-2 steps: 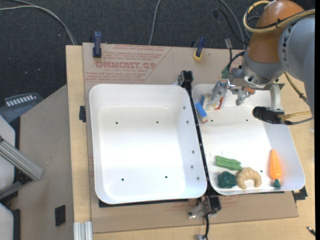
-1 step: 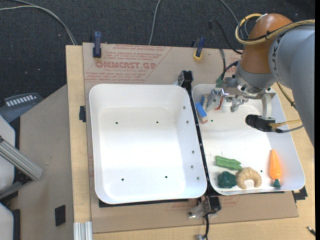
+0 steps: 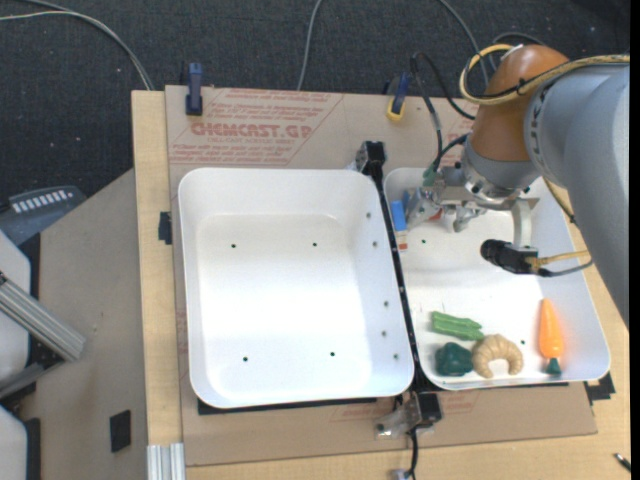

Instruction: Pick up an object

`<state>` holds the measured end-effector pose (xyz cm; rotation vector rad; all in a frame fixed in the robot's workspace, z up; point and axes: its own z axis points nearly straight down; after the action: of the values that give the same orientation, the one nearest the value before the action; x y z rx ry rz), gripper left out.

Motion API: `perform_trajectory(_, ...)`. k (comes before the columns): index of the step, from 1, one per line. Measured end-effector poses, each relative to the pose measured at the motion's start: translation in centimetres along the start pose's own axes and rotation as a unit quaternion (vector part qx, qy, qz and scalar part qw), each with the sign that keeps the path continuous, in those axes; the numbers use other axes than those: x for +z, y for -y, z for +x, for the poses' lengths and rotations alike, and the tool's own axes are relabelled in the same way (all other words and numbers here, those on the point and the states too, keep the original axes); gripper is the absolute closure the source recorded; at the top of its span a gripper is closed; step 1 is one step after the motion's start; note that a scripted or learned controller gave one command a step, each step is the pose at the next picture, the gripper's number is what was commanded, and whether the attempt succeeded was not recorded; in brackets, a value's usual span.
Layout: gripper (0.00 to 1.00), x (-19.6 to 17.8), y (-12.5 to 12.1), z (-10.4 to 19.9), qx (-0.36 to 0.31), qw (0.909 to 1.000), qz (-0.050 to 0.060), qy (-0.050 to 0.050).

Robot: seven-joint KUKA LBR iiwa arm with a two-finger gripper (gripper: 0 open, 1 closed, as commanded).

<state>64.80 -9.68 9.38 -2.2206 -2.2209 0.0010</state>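
Your candidates all lie in the right bin (image 3: 585, 313), so use that bin as your reference: the carrot (image 3: 549, 330) sits against its right wall toward the near end, the croissant (image 3: 498, 355) rests by the near rim, the dark green piece (image 3: 452, 359) touches the croissant on its left, and the green bean pod (image 3: 456, 323) lies just behind those two. A small blue object (image 3: 398, 214) hugs the bin's left wall at the far end. The pincer (image 3: 462, 211) hangs over that far end, near the blue object and well apart from the cluster at the near rim; I cannot tell from this slanted view whether it is open or closed, and nothing is visibly held in it. A black part (image 3: 508, 256) of the arm's fitting lies over the bin's middle. To do this step well, I judge the carrot the cleanest choice, since it lies apart from the others; come down across its narrow width, clear of the wall. The left bin (image 3: 290, 193) on the desk (image 3: 150, 268) needs no attention.
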Motion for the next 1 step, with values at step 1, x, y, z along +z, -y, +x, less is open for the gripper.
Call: perform_trajectory(1,1.0,-0.61,0.08,-0.02,0.0,1.0,0.002,0.0)
